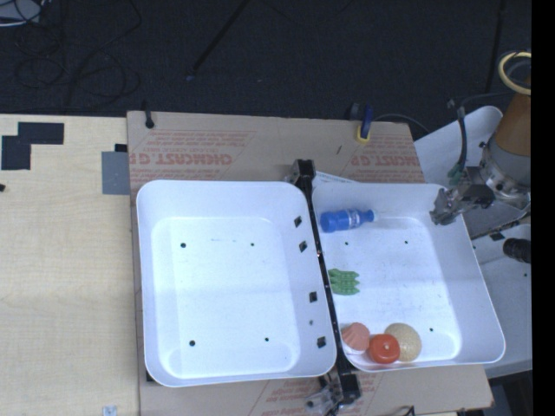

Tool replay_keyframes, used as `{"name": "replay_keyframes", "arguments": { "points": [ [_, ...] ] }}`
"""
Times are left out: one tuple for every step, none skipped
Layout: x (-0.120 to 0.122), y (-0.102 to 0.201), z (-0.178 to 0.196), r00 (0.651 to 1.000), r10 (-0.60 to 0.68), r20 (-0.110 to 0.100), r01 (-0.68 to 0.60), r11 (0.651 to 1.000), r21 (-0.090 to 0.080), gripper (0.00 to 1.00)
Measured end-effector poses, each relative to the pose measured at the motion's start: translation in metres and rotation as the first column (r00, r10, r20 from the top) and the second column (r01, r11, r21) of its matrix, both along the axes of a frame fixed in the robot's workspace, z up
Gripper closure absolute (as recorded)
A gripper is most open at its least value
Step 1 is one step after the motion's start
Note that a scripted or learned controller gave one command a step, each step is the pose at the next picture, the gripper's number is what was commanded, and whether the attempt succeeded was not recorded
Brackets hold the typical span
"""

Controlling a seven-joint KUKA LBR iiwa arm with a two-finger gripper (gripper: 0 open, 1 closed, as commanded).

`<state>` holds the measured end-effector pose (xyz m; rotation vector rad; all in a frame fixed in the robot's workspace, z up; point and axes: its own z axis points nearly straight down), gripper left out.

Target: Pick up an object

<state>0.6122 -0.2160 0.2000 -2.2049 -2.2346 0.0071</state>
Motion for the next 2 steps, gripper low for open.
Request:
{"name": "replay_keyframes", "arguments": {
  "points": [
    [-0.066,0.086,0.023,1.0,-0.009,-0.002,0.009,1.0,0.006,1.0],
    [-0.022,0.077,-0.022,1.0,-0.01,0.002,0.01,1.0,0.001,1.0]
  ]
}}
